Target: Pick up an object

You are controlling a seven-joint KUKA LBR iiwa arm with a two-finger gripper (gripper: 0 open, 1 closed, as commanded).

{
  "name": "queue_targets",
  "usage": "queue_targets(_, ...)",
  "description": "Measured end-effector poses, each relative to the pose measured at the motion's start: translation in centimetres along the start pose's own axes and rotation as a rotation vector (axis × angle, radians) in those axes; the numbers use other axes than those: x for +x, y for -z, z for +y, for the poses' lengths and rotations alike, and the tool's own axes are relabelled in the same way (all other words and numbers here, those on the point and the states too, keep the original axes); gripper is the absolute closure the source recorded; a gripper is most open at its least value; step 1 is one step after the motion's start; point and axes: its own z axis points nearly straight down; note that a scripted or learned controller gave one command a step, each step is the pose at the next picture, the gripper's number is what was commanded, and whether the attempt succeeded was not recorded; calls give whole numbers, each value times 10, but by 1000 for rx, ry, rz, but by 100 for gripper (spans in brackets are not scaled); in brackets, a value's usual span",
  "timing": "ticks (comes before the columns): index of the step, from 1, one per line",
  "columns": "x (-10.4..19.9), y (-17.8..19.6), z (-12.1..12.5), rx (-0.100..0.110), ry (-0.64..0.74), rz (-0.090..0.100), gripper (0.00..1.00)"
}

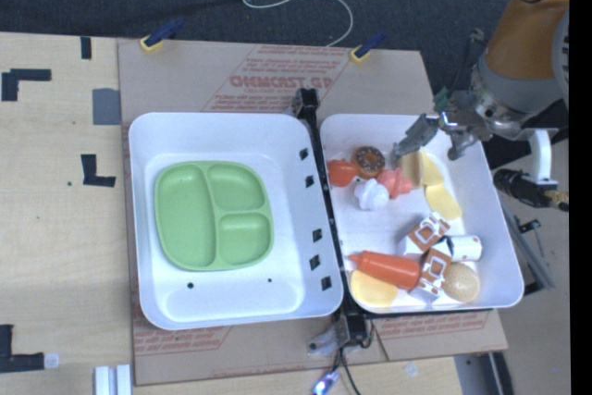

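The right bin [495, 227] holds several toy foods. A brown round piece [369, 160], a red-orange piece [341, 172], a white piece [373, 194] and a pink piece [400, 183] cluster near its back left. Pale yellow slices [442, 199] lie beside them. Toward the front lie an orange sausage shape [386, 267], a yellow disc [373, 290], brown-and-white blocks [428, 234] and a tan roll [461, 282]. My gripper [431, 149] hangs over the bin's back right, open, with nothing between its fingers. One finger [411, 141] points toward the pink piece.
The left bin [157, 291] holds a green divided plate [213, 214]. A black hinge strip [319, 208] runs between the bins. Both sit on cardboard [268, 79] held by clips. A white cable [296, 0] loops behind. The arm [527, 42] fills the upper right.
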Motion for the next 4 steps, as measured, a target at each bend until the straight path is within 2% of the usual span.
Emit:
queue_targets(1, 38, -174, 10, 8, 1, 0, 0)
queue_targets(2, 93, -64, -36, -6, 5, 2, 0)
queue_targets(3, 170, -21, -69, -2, 8, 3, 0)
queue_targets(4, 166, -14, -68, 2, 3, 1, 100)
